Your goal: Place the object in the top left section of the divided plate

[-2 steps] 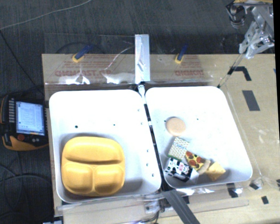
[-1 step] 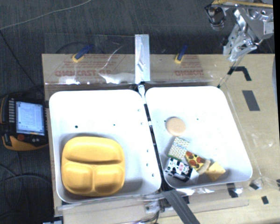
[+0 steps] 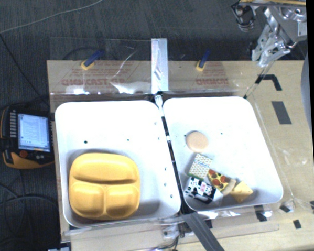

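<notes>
camera view looks down on two shallow white bins set side by side on a tan bench. the left bin (image 3: 94, 120) bears the yellow divided plate (image 3: 104, 185), which sits low in the bin toward its near left corner, with one wide section across its far side and two smaller ones along its near side. the right bin (image 3: 241, 123) holds a loose group of small things: a round peach-coloured disc (image 3: 196, 140) lies alone near the bin's middle, and nearer the front edge a pale patterned square block (image 3: 200, 166) touches a pizza-slice toy (image 3: 217, 178), a black-and-white cow-patterned piece (image 3: 199, 189) and a yellow cheese-like wedge (image 3: 242, 191), all crowded together. which of these is the task's object cannot be told; none of them lies on the plate. the gripper (image 3: 264, 52) is up at the far right corner, above the bench beyond the right bin and well apart from everything in it; whether its fingers are spread or pressed together cannot be told at this size, and nothing can be seen between them. a handheld pendant (image 3: 26, 135) with a lit screen lies on the dark floor left of the left bin. two yellow-and-blue clips (image 3: 92, 59) sit on the clear sheet behind the bins.
</notes>
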Controlling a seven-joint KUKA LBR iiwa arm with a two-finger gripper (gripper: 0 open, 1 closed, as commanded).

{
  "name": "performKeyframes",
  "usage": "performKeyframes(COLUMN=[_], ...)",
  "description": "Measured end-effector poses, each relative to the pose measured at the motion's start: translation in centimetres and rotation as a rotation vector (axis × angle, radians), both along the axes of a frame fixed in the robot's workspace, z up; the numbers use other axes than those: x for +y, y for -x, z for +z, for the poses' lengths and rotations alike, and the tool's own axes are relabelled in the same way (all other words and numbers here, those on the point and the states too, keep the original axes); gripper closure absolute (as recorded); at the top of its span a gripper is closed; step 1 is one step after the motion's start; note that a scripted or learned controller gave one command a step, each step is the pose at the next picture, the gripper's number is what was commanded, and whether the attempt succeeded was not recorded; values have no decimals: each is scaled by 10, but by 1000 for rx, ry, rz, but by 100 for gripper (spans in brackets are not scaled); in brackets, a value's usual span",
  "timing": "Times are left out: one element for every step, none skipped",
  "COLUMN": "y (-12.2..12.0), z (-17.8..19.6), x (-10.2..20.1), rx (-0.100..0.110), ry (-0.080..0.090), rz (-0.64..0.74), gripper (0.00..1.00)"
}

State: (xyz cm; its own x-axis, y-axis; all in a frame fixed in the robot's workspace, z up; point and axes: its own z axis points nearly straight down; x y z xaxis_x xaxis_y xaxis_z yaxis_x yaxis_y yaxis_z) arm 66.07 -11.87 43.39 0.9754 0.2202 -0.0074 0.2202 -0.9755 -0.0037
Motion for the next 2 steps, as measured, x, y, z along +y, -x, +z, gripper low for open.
performKeyframes(y=[-1,-1], z=[7,14], x=[1,2], rx=[4,9], ry=[-3,-5], rz=[8,16], gripper=[100,100])
